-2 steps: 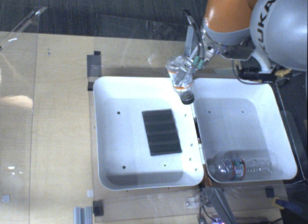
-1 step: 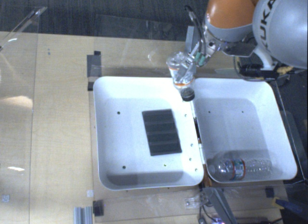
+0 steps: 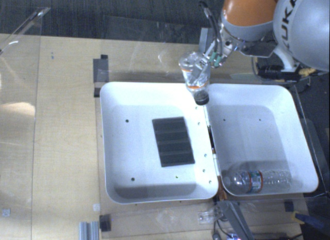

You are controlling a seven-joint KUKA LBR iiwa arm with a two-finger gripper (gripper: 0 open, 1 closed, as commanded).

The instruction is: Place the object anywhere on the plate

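Note:
A dark ribbed rectangular plate lies flat in the middle of the left white bin. My gripper hangs over the far end of the ridge between the two bins. It is shut on a small clear plastic bottle, which hangs tilted with its dark cap pointing down, just above the bins' shared rim. The bottle is beyond and to the right of the plate, well apart from it.
The right white bin holds a second clear bottle lying on its side against the near wall. The grey and orange arm comes in from the upper right. Light wooden bench surface lies left of the bins.

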